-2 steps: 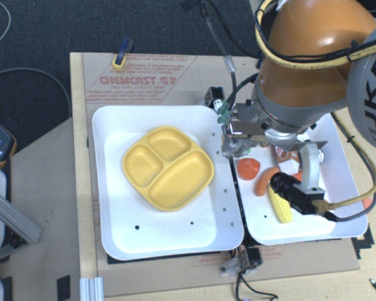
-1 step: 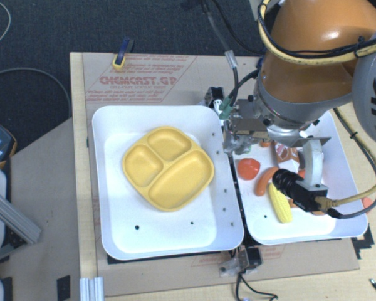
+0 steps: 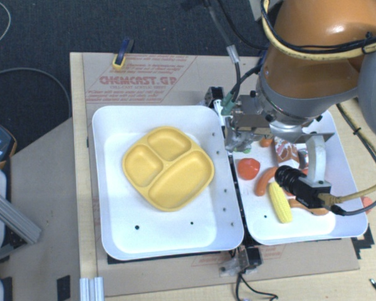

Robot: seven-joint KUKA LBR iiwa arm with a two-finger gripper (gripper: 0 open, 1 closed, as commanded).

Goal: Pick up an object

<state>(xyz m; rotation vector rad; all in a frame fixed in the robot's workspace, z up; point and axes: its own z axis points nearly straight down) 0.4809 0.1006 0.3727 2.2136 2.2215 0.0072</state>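
Observation:
The right bin (image 3: pixel 301 227) holds several toy foods. A red tomato (image 3: pixel 248 167) lies near its left wall, with an orange sausage (image 3: pixel 265 180) and a yellow corn cob (image 3: pixel 280 202) just in front of it. A red-and-white striped piece (image 3: pixel 284 150) lies farther back, partly under the wrist. My gripper (image 3: pixel 239 144) hangs low over the bin's back left corner, just behind the tomato and close to the wall between the bins. Nothing shows as held in it. The big orange-banded arm hides the back of this bin.
In the left bin (image 3: pixel 113 231) a yellow divided plate (image 3: pixel 168 167) lies in the middle. A small orange piece (image 3: pixel 367 202) sits at the right bin's right edge. A blue-and-yellow clip (image 3: pixel 121 54) lies on the cardboard behind the bins.

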